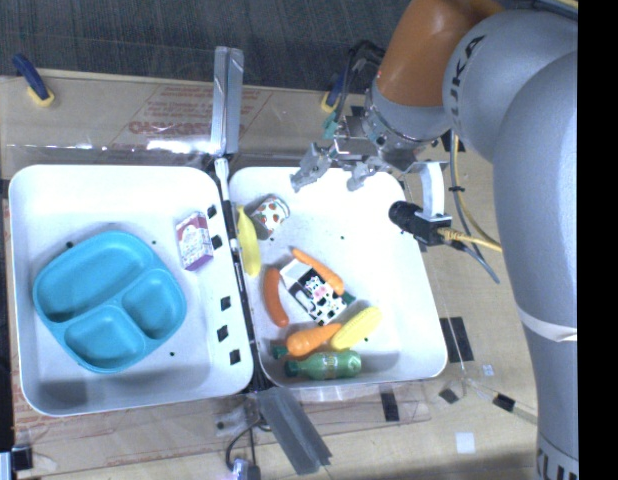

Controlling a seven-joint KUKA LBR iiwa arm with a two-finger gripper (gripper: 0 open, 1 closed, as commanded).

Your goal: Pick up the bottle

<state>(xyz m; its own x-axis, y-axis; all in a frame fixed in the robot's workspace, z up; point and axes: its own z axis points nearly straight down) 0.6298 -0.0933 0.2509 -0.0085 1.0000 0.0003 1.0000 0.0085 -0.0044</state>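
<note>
The bottle [325, 366] is green and lies on its side at the front edge of the right bin [404, 278], just below an orange carrot [307, 341] and a yellow piece [355, 327]. My gripper [332, 171] hovers over the back rim of the same bin, far from the bottle. Its two fingers [307, 174] stand apart, open, with nothing between them.
The right bin also holds a small can [268, 213], a banana [248, 244], a sausage [275, 297], another carrot [318, 267] and a black-and-white box [317, 296]. The left bin [49, 368] holds a blue divided tray [107, 299] and a small carton [193, 240].
</note>
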